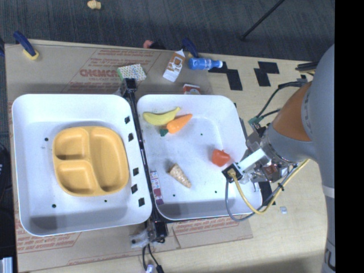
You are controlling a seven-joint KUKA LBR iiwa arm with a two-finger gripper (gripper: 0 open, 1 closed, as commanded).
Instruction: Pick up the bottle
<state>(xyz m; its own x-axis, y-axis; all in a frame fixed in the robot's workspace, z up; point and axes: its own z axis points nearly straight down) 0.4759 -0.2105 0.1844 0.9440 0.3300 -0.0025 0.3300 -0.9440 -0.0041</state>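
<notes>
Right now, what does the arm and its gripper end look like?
The arm is grey, rounded, with an orange band above the wrist. The gripper end is dark hardware with a white block, and a yellow cable loops below it with thin dark wires.

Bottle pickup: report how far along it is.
Done: nothing visible yet. The blue bottle lies on its side on the bench beyond the right bin, outside both bins and untouched. In hand: the gripper sits at that bin's right edge, near the red item, far from the bottle. Left: reach the bottle, grasp and lift it.
</notes>
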